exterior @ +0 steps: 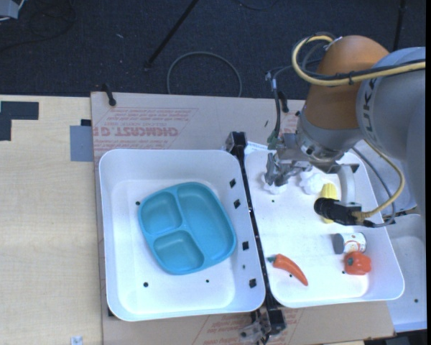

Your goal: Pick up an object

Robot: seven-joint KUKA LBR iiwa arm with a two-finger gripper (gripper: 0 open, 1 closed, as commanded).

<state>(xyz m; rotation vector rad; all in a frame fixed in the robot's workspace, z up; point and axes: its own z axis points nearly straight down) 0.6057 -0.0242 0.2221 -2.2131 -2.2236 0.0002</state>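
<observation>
**Gripper low at far-left corner of right bin; grasp unconfirmed**

Position: gripper (279, 172) is down inside the right bin (302, 228), near its far-left corner and close to the divider shared with the left bin (122, 264).

Jaw state: cannot tell. The wrist body and shadow hide the tip, so open or closed is not readable from this view.

Likely target: small white object (273, 186), directly at or just under the gripper tip on the bin floor. Contact cannot be confirmed, and nothing is visibly held. White on white, so its outline is poor.

Other candidates in the right bin:
- yellow object (329, 191), near the gripper, towards the bin's far-right side
- orange pepper-shaped toy (290, 267), near edge, well apart from the gripper
- red round object (357, 264), near-right corner
- grey block (337, 244), beside the red one

The left bin carries a blue divided plate (187, 226).

Risks (judgement):
- A closure off the object's centre would squeeze it out sideways towards the wall.
- The corner wall and divider leave little room, so the gripper could catch the rim.
- An empty lift is likely if the object sits beside the tip and not in it.
</observation>
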